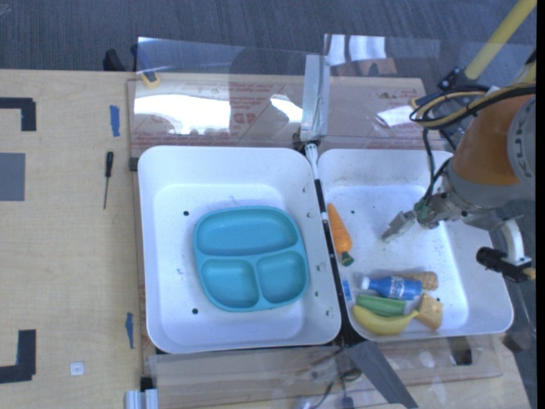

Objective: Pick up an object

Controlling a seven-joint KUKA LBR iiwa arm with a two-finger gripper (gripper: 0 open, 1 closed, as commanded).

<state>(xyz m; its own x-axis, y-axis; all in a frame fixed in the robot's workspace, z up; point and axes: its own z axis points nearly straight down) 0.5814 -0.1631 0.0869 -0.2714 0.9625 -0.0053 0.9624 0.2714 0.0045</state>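
Tray [249, 257] in left bin [162, 186] — carrot [340, 232], banana [380, 321] in right bin [485, 309].

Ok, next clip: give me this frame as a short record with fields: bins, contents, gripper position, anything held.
left bin: holds a blue divided tray
right bin: carrot along its left wall; small bottle, green item, banana and a tan piece clustered at the near end
gripper: over the bare middle of the right bin, apart from the carrot and the cluster
held: nothing seen between the fingers
finger state: unclear
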